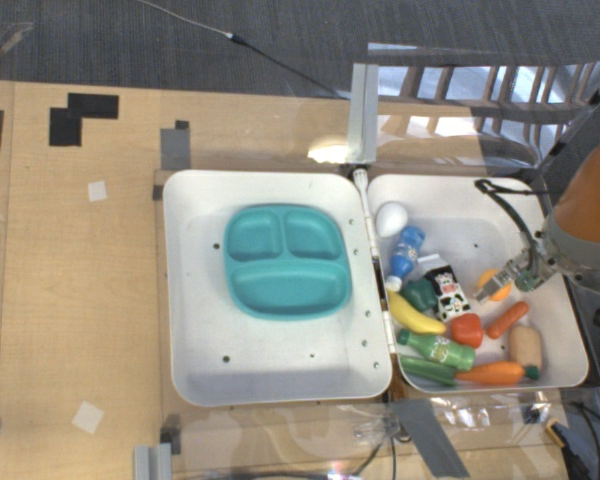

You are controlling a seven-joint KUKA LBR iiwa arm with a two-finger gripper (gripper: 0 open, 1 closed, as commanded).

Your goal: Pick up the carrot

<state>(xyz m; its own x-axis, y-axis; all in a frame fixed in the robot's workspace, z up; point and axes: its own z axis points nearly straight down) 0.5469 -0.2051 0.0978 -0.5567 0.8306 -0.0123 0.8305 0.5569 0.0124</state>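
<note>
Judging from how things lie, you have the pick-up yet to do: nothing is lifted, and every toy rests on the floor of the right bin point(480, 193).

There are two orange, carrot-like pieces, so decide which one you mean. One carrot point(497, 373) lies flat along the bin's near edge, close to its near right corner, touching the green cucumber point(427, 371) at its left end and just beside the beige piece point(525, 345). The other, a shorter orange piece point(507, 319), lies tilted a little farther in, between the red tomato point(466, 330) and the bin's right wall.

The gripper point(501, 284) sits low over the right side of this bin, just above that shorter piece. Something small and orange-and-white shows at its tip; you cannot tell from this view whether that is part of the tool or a toy, nor whether it is spread or closed. I would not count anything as gripped.

The left bin point(190, 298) carries a teal plate point(285, 261) in its middle, well apart from the work.

What is left, by my reading: settle on the carrot, close on it, raise it.
</note>
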